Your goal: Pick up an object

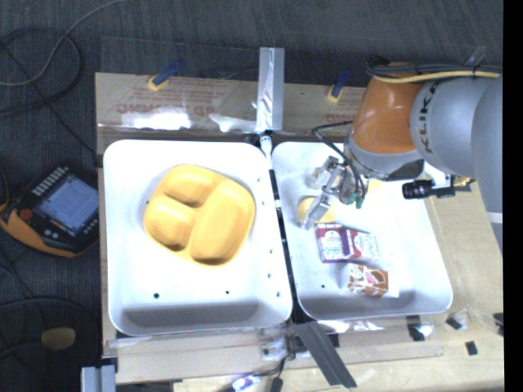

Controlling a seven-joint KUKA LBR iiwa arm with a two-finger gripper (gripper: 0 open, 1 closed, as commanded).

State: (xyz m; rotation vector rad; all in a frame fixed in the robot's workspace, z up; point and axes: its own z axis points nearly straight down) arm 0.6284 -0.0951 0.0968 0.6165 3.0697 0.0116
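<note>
Left bin: one large yellow lobed plush item, untouched. Right bin: a small yellow object near the divider, a maroon-and-white packet mid-bin, a brown-and-white packet nearer the front wall; the gripper sits low over the bin's rear left part, just above the small yellow object, its tips apparently touching it. Status: whether the gripper is clenched or released cannot be told, nothing is seen lifted, so the pick appears not yet done.

A handheld control pendant lies on dark carpet left of the bench, cables trailing nearby
</note>
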